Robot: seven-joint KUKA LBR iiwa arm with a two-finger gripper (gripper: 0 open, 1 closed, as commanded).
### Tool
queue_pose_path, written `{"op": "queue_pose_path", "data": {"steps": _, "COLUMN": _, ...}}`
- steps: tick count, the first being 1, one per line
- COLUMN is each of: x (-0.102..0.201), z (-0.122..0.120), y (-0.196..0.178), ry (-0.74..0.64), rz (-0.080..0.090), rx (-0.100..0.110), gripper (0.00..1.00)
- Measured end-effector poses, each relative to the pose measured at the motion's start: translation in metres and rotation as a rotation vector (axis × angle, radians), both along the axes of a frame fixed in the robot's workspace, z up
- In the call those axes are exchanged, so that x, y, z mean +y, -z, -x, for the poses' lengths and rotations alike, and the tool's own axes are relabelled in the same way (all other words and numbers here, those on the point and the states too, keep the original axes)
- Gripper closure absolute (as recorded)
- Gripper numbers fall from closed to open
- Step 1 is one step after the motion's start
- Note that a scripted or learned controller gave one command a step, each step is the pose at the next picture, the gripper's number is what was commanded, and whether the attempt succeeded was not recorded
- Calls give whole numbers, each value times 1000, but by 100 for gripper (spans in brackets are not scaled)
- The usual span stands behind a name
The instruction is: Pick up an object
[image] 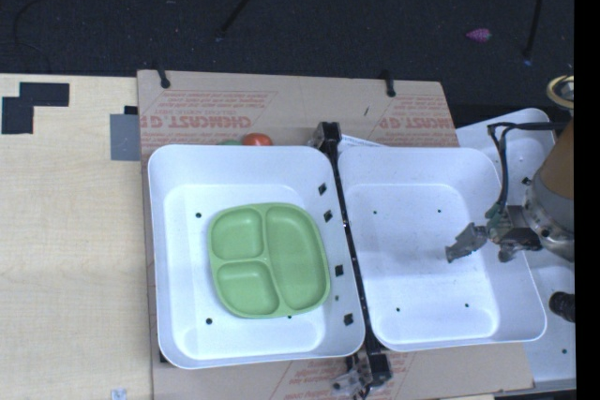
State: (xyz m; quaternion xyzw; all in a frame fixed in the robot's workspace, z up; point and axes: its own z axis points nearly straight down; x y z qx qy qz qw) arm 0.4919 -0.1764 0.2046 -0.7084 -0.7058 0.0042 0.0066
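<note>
Gripper (478, 244) hovers over the right bin (427, 333), finger state unclear. The green plate (269, 259) in the left bin (178, 201) looks light, stiff, slick; best pinched at its rim or a divider.

Right bin (412, 295) floor bare; green plate (269, 259) left.

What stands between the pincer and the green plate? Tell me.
The pincer hangs over the right bin, while the green plate lies flat in the left bin. Between them run the two bins' adjoining rims with a black clamp strip. No loose object lies on that path.
</note>
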Motion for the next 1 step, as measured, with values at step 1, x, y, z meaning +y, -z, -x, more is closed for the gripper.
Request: {"op": "queue_pose_path", "data": {"steps": 1, "x": 0, "z": -3, "y": -7, "ry": -3, "rz": 2, "rx": -12, "gripper": 0}}
